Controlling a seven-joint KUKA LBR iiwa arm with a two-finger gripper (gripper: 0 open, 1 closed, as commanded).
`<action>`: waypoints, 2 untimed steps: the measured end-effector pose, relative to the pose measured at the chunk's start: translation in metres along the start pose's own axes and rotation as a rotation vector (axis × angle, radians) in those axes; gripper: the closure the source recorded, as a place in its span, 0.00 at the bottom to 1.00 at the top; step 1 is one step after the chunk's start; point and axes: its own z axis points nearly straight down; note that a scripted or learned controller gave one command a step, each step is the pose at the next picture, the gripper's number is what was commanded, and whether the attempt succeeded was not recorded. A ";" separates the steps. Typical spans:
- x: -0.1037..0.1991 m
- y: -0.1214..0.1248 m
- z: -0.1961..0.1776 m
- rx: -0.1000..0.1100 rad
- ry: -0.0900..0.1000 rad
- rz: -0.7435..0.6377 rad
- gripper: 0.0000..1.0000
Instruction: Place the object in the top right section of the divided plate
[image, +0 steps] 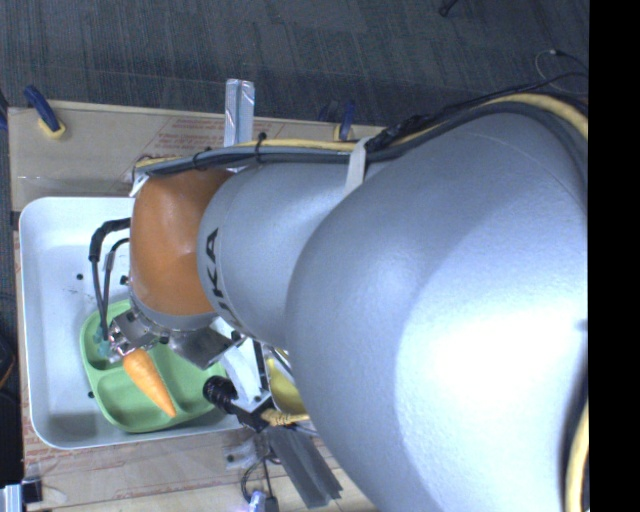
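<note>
A green divided plate (118, 404) lies in the near part of the left white bin (52, 262). An orange carrot-shaped object (148, 381) slants across the plate's middle, its thick end up against my gripper (127, 344). The gripper hangs low over the plate's upper part, below the orange wrist band (170, 250). The arm hides the plate's right side and much of its dividers, so I cannot tell which section the carrot is over or whether it rests on the plate.
The grey arm (420, 300) covers the right bin and most of the bench. Blue clamps (45, 110) and a metal post (239, 105) stand along the far wooden edge. Black cables (100, 260) loop beside the wrist.
</note>
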 end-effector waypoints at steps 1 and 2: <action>-0.042 0.051 -0.157 -0.005 -0.001 -0.085 1.00; -0.025 0.001 -0.038 -0.002 -0.001 -0.276 1.00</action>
